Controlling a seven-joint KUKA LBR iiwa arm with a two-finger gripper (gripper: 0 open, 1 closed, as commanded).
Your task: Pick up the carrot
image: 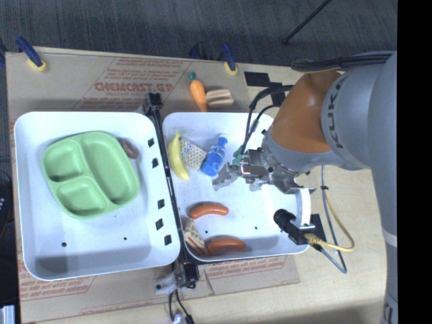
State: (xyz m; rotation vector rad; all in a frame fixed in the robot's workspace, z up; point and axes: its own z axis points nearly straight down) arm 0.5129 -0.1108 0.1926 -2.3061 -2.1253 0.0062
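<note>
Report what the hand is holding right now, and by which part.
Nothing shows between its fingers. The hand hangs over the right bin, beside the blue bottle. The carrot lies outside the bin, past its far rim.

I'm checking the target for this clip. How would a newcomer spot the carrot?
Start at the right bin and go past its far rim onto the cardboard. The carrot lies there beside a hot dog bun; it alone is bright orange with a green tip.

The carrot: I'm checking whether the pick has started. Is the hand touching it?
Apart. The camera view shows the carrot lying outside the right bin, beyond its far rim, while the hand is over the bin's inside, with the blue bottle between them.
</note>
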